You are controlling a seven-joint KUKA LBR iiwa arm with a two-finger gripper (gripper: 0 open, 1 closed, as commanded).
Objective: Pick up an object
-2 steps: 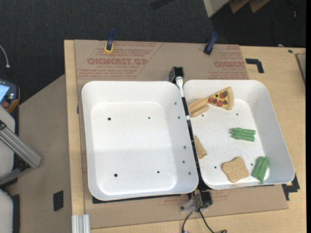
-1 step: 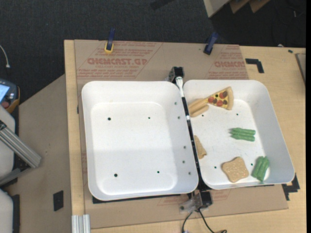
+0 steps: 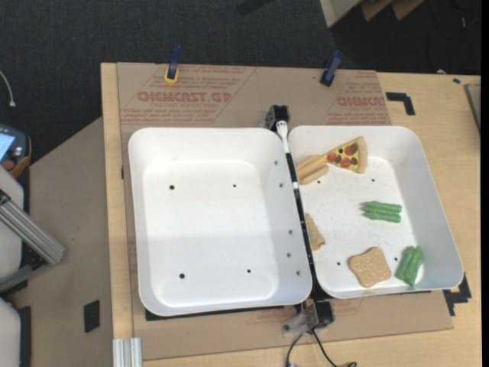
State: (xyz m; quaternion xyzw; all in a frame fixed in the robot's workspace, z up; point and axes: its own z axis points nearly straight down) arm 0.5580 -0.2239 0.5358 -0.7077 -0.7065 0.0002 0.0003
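Note:
The right bin (image 3: 428, 205) holds several toy foods. A pizza slice (image 3: 348, 155) lies at its far side, with a tan bread roll (image 3: 311, 168) just left of it. A green bean bundle (image 3: 381, 211) rests mid-bin. A slice of toast (image 3: 370, 267) sits near the front, beside a green pea pod (image 3: 410, 265). A small tan piece (image 3: 313, 232) lies against the bin's left wall.
The left bin (image 3: 145, 205) is a shallow white tray with a few small dark holes. A black divider strip (image 3: 294, 197) runs between the bins. Blue clamps (image 3: 173, 63) (image 3: 331, 68) hold the cardboard sheet at the far edge.

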